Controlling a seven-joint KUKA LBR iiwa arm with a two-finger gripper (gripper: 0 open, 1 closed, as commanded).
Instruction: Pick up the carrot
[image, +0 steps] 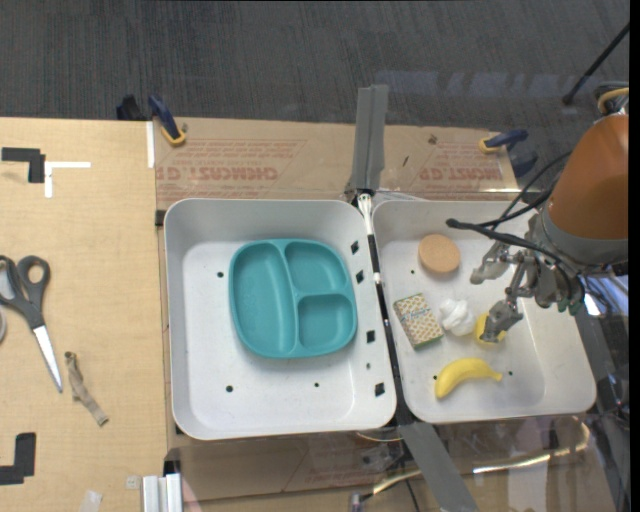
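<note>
honestly, i can't pick out a carrot for certain; the claw (497, 325) sits low in the right bin (560, 400), something small and yellow-orange right at its tip, its grip unreadable, banana (466, 377) just below-left

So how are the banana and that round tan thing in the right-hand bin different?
The banana is yellow, long and curved; the round tan thing is a flat-looking disc. The banana lies near the front of the right bin, the disc near the back. Both lie loose on the bin floor, apart from the gripper.
</note>
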